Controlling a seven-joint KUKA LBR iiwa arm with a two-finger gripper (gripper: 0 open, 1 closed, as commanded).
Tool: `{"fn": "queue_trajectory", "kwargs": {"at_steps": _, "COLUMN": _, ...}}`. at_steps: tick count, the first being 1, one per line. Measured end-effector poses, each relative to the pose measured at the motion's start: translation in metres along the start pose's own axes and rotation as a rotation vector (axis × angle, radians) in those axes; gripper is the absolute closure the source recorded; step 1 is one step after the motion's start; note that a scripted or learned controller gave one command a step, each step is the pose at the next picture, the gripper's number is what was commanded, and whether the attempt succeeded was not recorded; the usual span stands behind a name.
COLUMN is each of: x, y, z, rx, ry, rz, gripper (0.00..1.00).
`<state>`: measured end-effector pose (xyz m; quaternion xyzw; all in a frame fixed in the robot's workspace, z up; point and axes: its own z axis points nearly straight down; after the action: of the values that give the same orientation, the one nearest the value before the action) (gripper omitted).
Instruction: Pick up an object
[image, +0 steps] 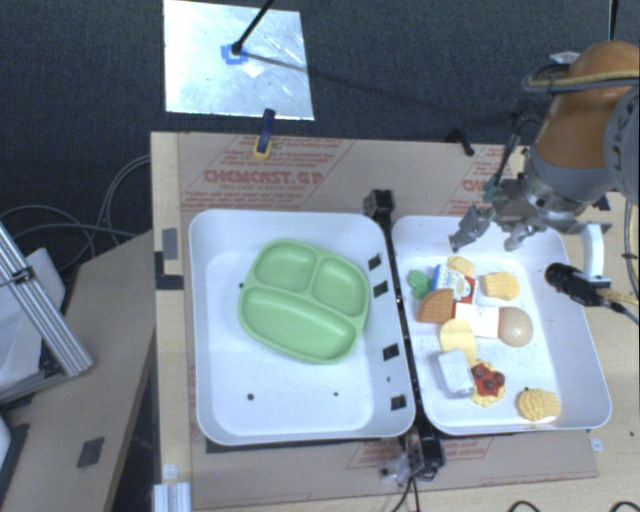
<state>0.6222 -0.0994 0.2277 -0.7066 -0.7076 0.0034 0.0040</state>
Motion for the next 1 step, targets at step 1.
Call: {"fn": "queue_trajectory", "kwargs": {"at_steps": 1, "x": 0.0002, "y": 0.0023, "z": -0.0071, "rx": -0.012, "ry": -0.001, "rz": -0.002, "gripper": 0.00}}
